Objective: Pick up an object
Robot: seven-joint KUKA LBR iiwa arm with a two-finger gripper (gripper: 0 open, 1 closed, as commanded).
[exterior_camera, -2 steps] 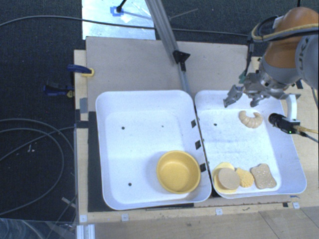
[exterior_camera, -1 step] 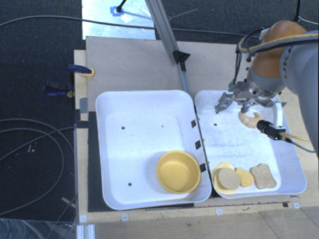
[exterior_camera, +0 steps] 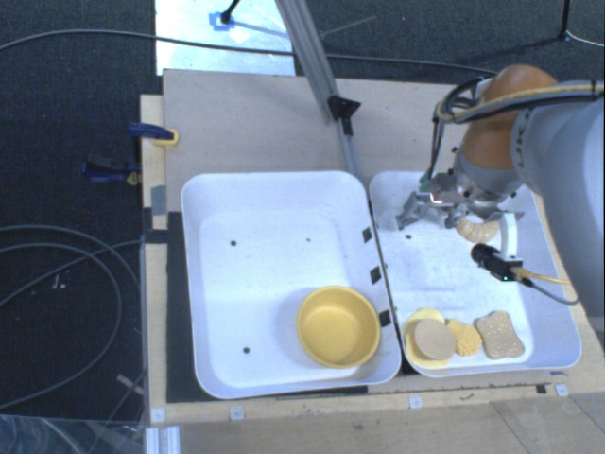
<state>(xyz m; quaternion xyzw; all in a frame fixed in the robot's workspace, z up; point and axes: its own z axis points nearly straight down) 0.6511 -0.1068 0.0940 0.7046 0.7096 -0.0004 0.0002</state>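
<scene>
Although the end effector (exterior_camera: 460, 214) hangs low over the far part of the right bin (exterior_camera: 553, 353), whether it grips anything I cannot tell. A pale curved piece (exterior_camera: 475, 229) sits right under it; round cookies (exterior_camera: 437, 340) lie nearer the front rim.

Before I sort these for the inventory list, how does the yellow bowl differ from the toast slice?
The yellow bowl is round, deep and plain yellow; the toast slice is flat, roughly rectangular and speckled tan. The bowl is clearly larger than the toast. The bowl sits in the left bin, the toast in the right bin beside other flat food pieces. Both lie near their bin's front edge, apart from the gripper.
</scene>
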